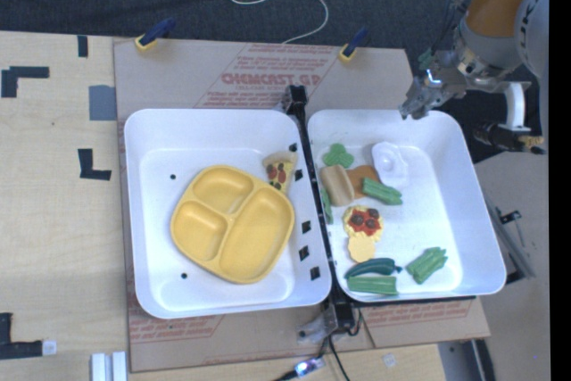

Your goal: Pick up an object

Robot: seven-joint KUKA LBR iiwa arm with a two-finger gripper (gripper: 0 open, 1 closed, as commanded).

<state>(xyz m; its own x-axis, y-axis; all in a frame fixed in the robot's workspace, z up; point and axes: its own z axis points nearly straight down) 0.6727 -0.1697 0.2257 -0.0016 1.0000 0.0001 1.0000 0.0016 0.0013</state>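
Jaw state cannot be told from this view. The gripper [416,107] hovers above the far right rim of the right bin [473,192], holding nothing visible. Toy food [364,221] lies inside that bin. The left bin [147,192] contains a yellow tray [232,223].

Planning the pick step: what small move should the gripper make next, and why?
Probably move left and down into the right bin. The gripper sits at its top rim, holding nothing, while the toy food lies lower and to the left.
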